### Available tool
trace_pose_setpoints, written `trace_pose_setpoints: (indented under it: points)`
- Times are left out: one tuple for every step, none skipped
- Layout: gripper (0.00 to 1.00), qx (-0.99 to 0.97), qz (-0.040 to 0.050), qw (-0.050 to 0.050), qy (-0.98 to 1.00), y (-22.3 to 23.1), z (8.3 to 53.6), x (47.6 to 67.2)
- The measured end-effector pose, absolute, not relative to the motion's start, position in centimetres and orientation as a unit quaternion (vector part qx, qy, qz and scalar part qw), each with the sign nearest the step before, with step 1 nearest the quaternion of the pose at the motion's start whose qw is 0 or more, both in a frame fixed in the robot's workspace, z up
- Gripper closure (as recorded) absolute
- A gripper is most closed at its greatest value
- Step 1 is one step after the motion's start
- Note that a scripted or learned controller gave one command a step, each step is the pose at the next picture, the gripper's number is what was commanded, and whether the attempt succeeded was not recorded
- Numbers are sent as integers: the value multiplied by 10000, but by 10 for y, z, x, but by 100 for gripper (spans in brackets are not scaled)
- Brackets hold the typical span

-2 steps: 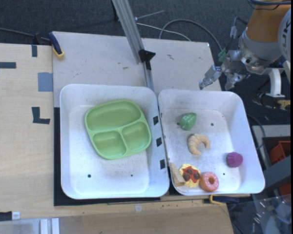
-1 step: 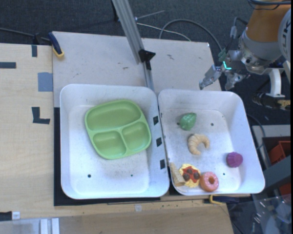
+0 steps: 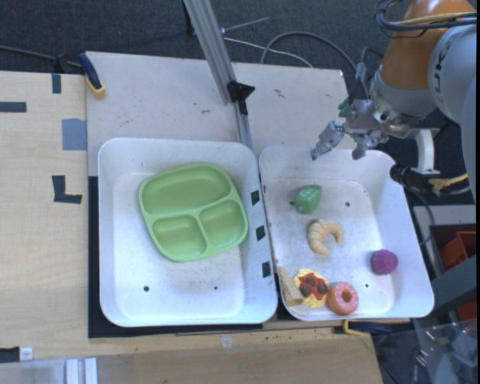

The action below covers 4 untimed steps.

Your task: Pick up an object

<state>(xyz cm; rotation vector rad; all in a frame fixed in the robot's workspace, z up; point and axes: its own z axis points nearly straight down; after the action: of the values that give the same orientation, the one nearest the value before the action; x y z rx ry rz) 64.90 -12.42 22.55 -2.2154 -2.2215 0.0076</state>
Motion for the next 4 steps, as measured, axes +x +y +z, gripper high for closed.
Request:
trace_pose_setpoints:
  points:
    - [0,-7062,25,21,-7080,-117,176,654]
    - [0,-7062,27,20,-7080,-119,126,662]
    - [100,-7054,11,2,-7088,-118,139,663]
    - [100,-7065,-11,-13,-7077,-118,183,659]
